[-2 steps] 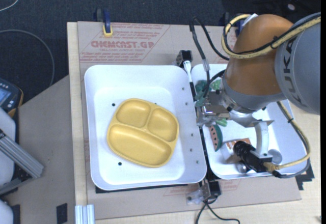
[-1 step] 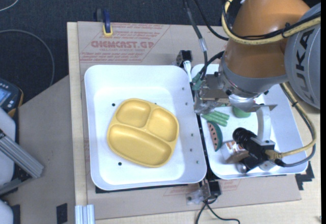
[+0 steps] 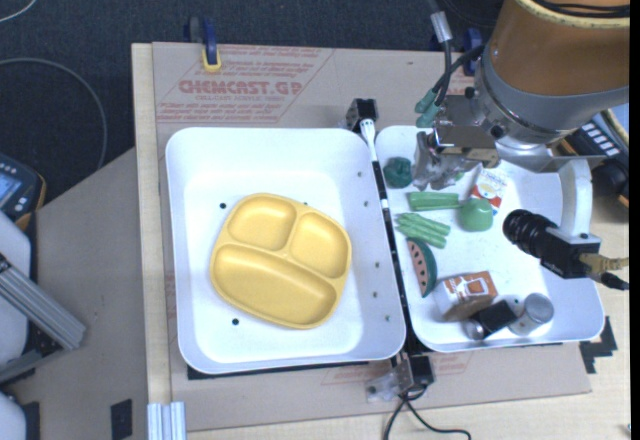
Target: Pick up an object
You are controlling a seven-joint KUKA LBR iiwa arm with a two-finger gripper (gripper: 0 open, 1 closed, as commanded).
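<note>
Step in hand: approach, reaching for a pick, nothing lifted yet by the look of it. Gripper (image 3: pixel 446 176) sits low over the far-left corner of the right bin (image 3: pixel 578 326), metal tip cluttered and blurred, so I cannot tell whether the jaws are wide or narrow, and nothing reads as held between them. Likeliest target, my call: the upper green pod (image 3: pixel 433 199), lying flat just under the jaws on the near side, close to touching or touching, can't say which. Second green pod (image 3: pixel 421 226) a bit further on the near side of the jaws. Dark teal lump (image 3: pixel 398 171) just beside the jaws, toward the left bin (image 3: pixel 190 228). Round green piece (image 3: pixel 477 216) and a small red-and-white item (image 3: pixel 488 190) close by on the arm's side of the jaws. Watermelon slice (image 3: pixel 424 266), brown box (image 3: pixel 467 290), small black item (image 3: pixel 490 318) and grey cylinder (image 3: pixel 537 309) well apart from the jaws, at the near end of the bin. Yellow divided plate (image 3: pixel 282 258) far off across the bin wall. Next move calls for centring over one pod with the jaws across its narrow width, dropping to the bin floor, closing, lifting straight. Risk: the crowding here may make the jaws nudge or trap a neighbour.
</note>
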